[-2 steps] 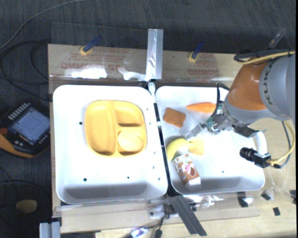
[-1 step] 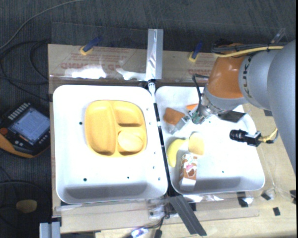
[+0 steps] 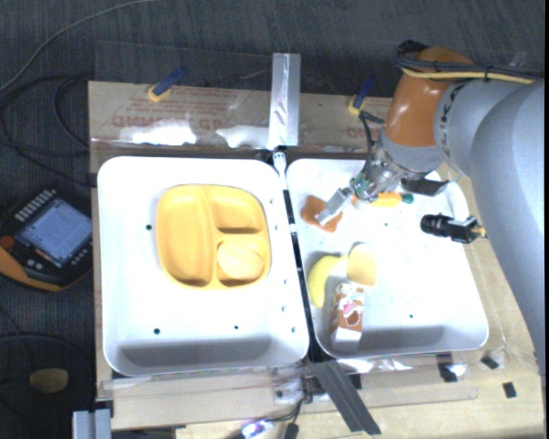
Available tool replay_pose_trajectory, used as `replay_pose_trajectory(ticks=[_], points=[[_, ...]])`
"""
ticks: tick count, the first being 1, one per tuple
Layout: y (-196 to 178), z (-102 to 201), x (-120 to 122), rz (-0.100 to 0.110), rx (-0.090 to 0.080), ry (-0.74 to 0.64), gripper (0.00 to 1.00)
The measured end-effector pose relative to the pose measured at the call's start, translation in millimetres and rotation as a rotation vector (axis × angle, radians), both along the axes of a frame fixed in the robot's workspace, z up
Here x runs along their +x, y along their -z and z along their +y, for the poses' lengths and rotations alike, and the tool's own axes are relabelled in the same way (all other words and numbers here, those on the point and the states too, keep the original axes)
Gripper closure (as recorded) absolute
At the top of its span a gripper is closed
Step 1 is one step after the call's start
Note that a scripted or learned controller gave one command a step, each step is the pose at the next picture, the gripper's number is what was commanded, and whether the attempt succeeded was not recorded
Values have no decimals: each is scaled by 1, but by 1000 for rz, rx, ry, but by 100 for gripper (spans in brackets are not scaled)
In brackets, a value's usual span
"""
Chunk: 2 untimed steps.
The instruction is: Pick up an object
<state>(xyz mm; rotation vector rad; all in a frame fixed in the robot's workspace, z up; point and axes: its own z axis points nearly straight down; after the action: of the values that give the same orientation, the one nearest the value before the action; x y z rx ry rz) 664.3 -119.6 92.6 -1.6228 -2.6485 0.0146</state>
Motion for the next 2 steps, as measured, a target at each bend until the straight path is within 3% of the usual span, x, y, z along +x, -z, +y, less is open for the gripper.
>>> replay_pose_trajectory(ticks=[1,2], points=[[-10,-5,5,-33,-16,1,100],[-45,-84,0,-36,-15,89,100]])
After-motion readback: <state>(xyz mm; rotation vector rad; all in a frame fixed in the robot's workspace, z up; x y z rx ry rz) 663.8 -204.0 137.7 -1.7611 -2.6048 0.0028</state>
